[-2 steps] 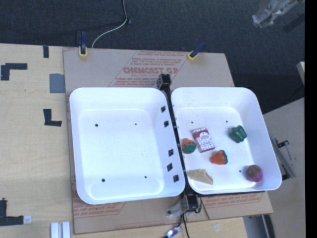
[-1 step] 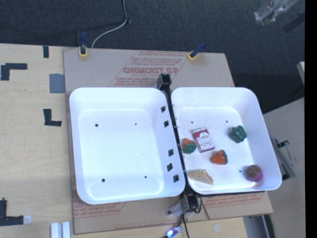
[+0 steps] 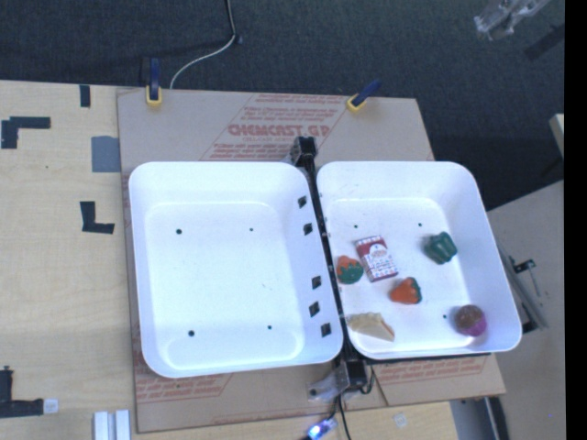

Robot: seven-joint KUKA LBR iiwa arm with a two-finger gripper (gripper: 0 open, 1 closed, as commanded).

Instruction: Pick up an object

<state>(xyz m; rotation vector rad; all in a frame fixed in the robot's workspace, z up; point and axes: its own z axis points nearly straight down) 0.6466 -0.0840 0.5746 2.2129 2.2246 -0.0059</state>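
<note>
From the fixed camera above the bench, the two shallow white bins sat side by side on a brown cardboard sheet [image 3: 275, 126] printed with red lettering. The left white bin [image 3: 147, 246] showed a bare floor marked by four small dark dots. The right white bin [image 3: 477, 209] held all the loose things.

Near the divider lay a small round orange-and-green toy [image 3: 348, 269], and just beside it, on its right, a flat red-and-white card packet [image 3: 376, 258] — the two looked close to touching. Below and right of the packet sat a small orange-red toy with a green end [image 3: 405, 291]. A dark green chunky piece [image 3: 441, 247] lay apart, toward the bin's right wall. A round purple-brown ball [image 3: 470, 319] rested in the near right corner, and a pale tan wedge-shaped piece [image 3: 370, 326] lay along the near wall by the divider.

The gripper [image 3: 515, 0] hung at the top right corner over the dark floor — well apart from both bins and from every object. It was blurred, and whether it was open could not be told.
</note>
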